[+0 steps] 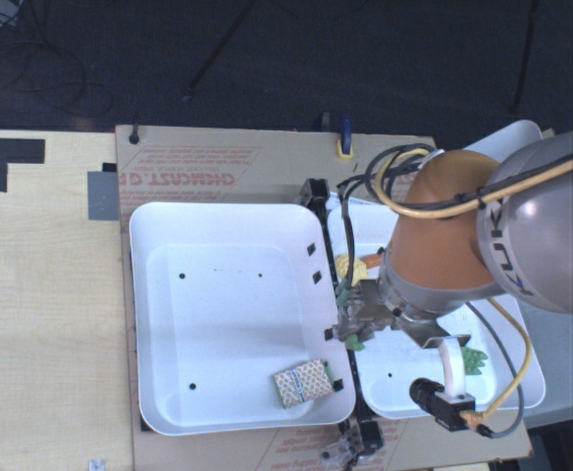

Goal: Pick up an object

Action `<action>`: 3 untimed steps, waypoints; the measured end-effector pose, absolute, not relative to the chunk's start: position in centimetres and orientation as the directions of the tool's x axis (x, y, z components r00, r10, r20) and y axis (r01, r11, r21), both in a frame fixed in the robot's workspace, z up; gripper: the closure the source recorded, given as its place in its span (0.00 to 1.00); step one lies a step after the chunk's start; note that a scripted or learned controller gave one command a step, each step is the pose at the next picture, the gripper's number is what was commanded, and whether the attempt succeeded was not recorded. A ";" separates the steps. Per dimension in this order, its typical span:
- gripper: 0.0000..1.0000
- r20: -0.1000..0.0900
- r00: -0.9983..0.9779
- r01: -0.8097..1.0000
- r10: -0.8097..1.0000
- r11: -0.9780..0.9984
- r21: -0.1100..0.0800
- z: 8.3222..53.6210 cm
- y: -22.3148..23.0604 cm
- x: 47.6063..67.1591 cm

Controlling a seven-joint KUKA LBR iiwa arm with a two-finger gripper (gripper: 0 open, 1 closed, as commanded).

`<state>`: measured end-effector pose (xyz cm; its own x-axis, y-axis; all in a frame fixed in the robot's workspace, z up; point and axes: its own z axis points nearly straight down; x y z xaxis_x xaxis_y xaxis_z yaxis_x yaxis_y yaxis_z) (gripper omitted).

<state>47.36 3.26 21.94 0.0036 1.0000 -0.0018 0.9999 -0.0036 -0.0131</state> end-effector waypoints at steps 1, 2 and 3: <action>1.00 -0.002 0.005 1.000 1.000 -0.005 0.004 29.9 -2.5 47.6; 1.00 0.002 -0.005 1.000 1.000 0.005 -0.003 30.7 3.3 47.6; 1.00 -0.002 -0.002 1.000 1.000 0.002 -0.001 29.4 2.8 54.3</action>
